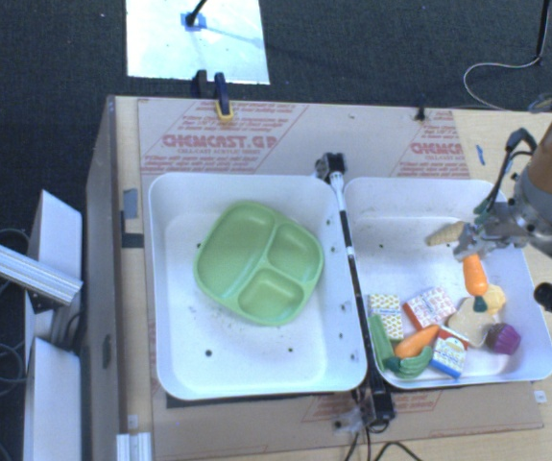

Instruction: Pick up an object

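Hovering gripper (474,246), two bins (256,377), one green plate (259,262), two carrots (475,275)

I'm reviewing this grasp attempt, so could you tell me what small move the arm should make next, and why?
Probably a short straight descent. The gripper hangs in the right bin, just above an upright orange carrot, apart from the toy pile at the bin's near edge. From this angle I cannot tell whether anything is held yet.

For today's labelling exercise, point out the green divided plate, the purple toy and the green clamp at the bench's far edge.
green divided plate (259,262): camera view, on the ridge between its compartments.
purple toy (504,336): camera view, middle of its rounded body.
green clamp (223,96): camera view, on its upright handle.
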Robot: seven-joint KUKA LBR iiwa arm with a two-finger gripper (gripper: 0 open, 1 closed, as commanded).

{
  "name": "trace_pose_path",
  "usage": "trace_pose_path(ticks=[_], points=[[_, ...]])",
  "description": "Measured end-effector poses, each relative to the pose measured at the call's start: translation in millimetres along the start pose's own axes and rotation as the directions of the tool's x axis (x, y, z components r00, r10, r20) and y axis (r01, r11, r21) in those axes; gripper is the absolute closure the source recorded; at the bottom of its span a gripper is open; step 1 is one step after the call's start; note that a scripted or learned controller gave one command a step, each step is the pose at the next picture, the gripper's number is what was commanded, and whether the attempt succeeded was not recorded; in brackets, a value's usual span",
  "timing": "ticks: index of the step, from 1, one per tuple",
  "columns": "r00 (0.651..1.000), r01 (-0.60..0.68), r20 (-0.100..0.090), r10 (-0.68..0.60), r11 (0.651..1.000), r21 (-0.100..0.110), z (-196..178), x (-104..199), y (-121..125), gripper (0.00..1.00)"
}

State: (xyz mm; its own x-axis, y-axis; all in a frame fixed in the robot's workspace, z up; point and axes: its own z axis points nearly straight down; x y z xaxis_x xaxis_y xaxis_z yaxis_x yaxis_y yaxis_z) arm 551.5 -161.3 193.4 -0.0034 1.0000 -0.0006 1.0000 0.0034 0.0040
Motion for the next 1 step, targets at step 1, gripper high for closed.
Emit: trace_pose_path(ticks=[1], points=[[1.0, 0.001, -0.001, -0.001, 1.0, 0.001, -63.8, 97.4, -33.1, 1.0]])
